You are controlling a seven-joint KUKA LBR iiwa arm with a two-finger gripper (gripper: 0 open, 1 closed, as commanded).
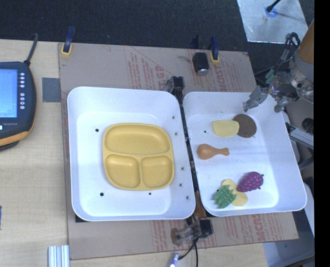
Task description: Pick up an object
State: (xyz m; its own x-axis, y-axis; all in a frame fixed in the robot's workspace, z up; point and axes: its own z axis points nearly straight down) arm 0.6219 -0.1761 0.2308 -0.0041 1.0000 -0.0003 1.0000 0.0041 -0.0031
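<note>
In the right white bin (287,149), the brown disc (245,125) lies just below the open, empty fingers (265,100).

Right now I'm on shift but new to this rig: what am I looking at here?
One fixed camera looks down at a slant on a bench. The robot arm reaches in from the right; its gripper hangs over the far edge of the right bin, holding nothing. That bin holds toy foods: a yellow slice touching a brown disc, a drumstick, purple grapes and a green piece on a yellow one. The left bin holds a yellow divided tray. A handheld controller lies at left.
</note>
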